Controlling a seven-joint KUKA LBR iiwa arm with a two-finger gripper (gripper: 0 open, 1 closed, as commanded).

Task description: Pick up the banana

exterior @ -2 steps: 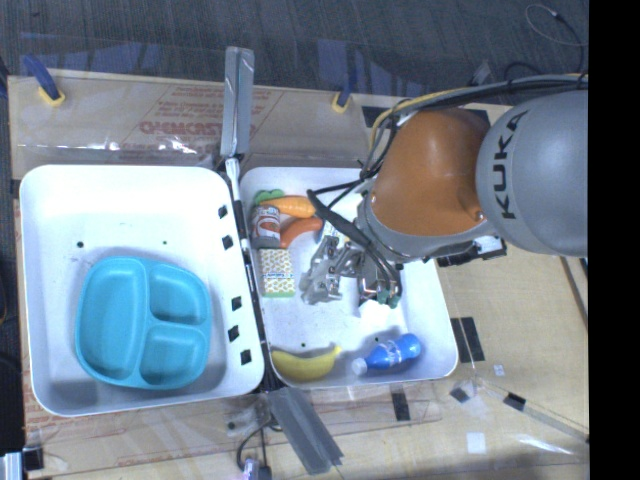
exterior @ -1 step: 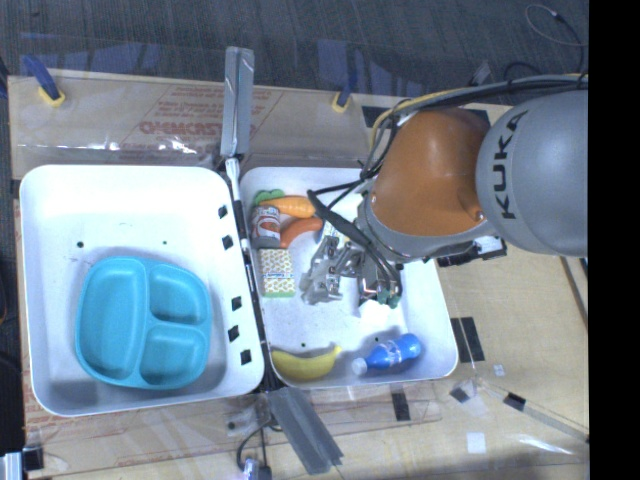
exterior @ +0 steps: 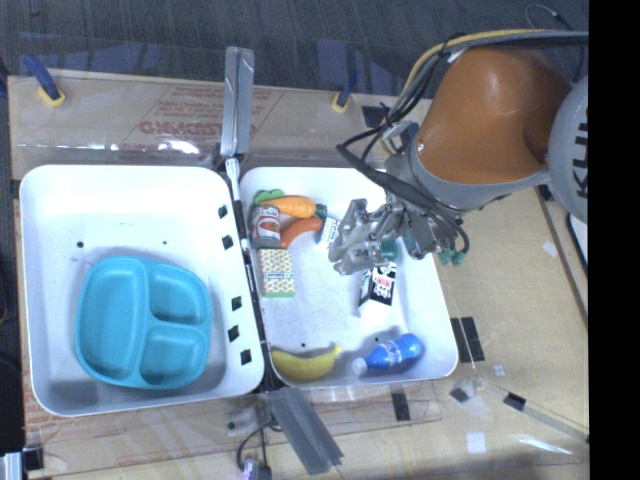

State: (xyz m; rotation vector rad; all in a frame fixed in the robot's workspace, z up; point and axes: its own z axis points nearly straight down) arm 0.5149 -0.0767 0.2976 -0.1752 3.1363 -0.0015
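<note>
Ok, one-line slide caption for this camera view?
Gripper hovers mid right bin, banana lying untouched at its near edge beside a blue bottle.

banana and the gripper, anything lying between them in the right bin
In the camera view, bare white bin floor separates the gripper from the banana; the black-and-white packet lies just off that line.

A robotics lab: taped bench (exterior: 560, 368), white bins (exterior: 40, 298), cabled arm (exterior: 490, 118)

A single fixed camera sits above the tabletop (exterior: 90, 108) and looks down at a slant, far enough back to take in both white bins. The left bin (exterior: 45, 268) and right bin (exterior: 425, 298) lie side by side across the frame, and the arm (exterior: 490, 118) enters from the right.
</note>
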